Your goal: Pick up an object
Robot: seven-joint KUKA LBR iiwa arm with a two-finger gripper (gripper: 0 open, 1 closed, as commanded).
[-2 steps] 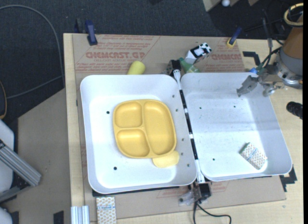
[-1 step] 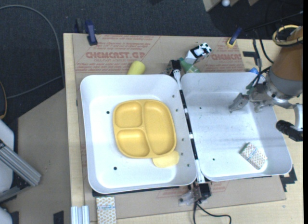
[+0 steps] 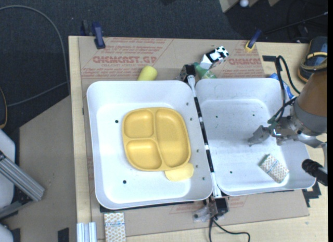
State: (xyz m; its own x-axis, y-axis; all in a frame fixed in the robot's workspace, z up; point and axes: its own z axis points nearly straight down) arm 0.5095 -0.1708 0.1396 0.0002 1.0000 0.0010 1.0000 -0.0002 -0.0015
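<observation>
Camera view, read from the left with the seam between the two bins [image 3: 202, 131] as the landmark: the left bin [image 3: 104, 131] lies left of the seam and carries a yellow divided plate [image 3: 156, 138] near its middle, with a pale yellow flat piece [image 3: 180, 172] tucked under the plate's lower right corner, close to the seam; above that bin, on the cardboard-covered worktop [image 3: 125, 56], sits a small yellow object [image 3: 148, 73], and just above the top of the seam stands a black-and-white toy [image 3: 215, 55]; right of the seam lies the right bin [image 3: 229, 105], mostly bare, with one small patterned packet [image 3: 274, 167] resting on its floor near the lower right corner, well away from the seam; its long axis seems to run diagonally, upper left to lower right, though it is too small to be sure; the claw [image 3: 263, 135] hangs over the right bin, further from the seam than the bin's middle, and whether it is spread or closed I cannot tell; nothing is seen gripped; the packet is the nearest candidate, lying below and slightly right of the claw, so the coming move probably calls for a short shift that way and then a descent.
</observation>
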